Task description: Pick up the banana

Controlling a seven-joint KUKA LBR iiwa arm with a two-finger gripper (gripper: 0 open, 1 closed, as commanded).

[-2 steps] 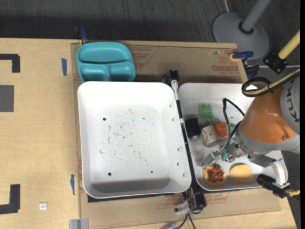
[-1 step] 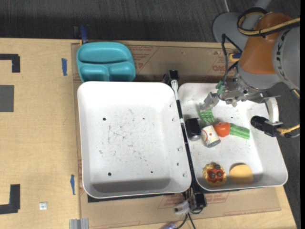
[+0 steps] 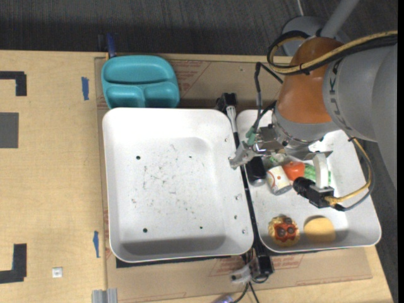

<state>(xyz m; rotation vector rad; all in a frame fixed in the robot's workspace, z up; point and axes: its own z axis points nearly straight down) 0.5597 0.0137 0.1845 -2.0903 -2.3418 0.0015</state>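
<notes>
Two white bins sit side by side on the bench. From above, the left bin point(image 3: 170, 188) holds only specks. The grey arm point(image 3: 353, 87) reaches into the right bin point(image 3: 369, 229), its gripper point(image 3: 255, 151) low near the bin's left wall; how it stands cannot be told. Beside it lie a small can point(image 3: 278, 180) and red and green bits. No banana can be made out; a yellow rounded fruit point(image 3: 320, 228) and a patterned ball point(image 3: 283, 230) lie near the front. A teal tray point(image 3: 140, 81) sits behind the left bin.

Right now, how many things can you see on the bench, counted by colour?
White bins: 2, left bin and right bin.
Teal tray: 1.
Yellow round thing: 1.
Yellow and red ball: 1.
White and red can: 1.
Total: 6.
</notes>
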